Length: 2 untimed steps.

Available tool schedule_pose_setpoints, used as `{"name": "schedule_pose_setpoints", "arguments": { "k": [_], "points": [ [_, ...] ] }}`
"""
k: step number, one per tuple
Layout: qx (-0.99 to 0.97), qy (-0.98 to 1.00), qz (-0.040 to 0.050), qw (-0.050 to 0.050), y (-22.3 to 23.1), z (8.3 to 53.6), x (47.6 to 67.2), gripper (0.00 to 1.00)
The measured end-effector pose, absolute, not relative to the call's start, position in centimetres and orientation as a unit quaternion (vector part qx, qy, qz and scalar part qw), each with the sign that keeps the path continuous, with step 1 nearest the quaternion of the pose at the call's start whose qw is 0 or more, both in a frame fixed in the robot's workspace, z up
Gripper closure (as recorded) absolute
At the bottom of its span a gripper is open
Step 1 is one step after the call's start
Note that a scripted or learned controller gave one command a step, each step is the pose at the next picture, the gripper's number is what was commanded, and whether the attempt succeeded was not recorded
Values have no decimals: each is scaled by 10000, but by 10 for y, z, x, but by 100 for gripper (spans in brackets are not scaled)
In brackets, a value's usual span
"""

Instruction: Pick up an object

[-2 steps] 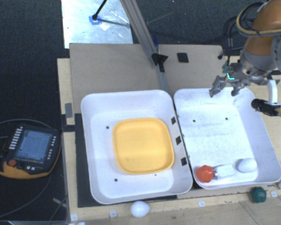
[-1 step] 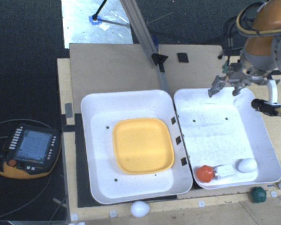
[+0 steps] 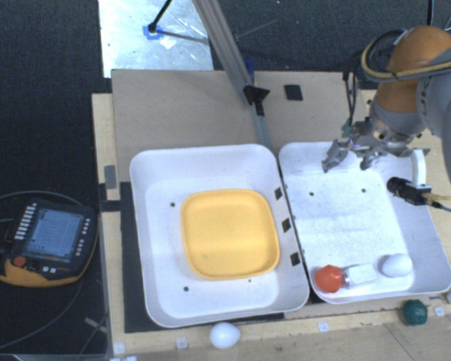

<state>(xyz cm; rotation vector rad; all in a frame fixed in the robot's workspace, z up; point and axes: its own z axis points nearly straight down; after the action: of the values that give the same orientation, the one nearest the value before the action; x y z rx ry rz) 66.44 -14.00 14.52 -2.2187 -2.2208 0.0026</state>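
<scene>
Plate (image 3: 230,233) in left bin (image 3: 148,218); ball (image 3: 329,278), egg (image 3: 396,265) in right bin (image 3: 347,207).

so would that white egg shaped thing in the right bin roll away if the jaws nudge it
Likely yes: the white egg-shaped object looks rounded and smooth, so a nudge would probably roll it. It sits near the right bin's front wall, which may stop it. Its smooth surface could slip from a pinch.
</scene>
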Motion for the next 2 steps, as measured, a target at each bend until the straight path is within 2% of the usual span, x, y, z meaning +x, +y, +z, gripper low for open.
{"name": "schedule_pose_setpoints", "arguments": {
  "k": [1, 2],
  "points": [
    [-7068, -7074, 10, 13, -140, 93, 663, 0],
    [-7065, -7077, -7, -13, -140, 107, 665, 100]
  ]
}}
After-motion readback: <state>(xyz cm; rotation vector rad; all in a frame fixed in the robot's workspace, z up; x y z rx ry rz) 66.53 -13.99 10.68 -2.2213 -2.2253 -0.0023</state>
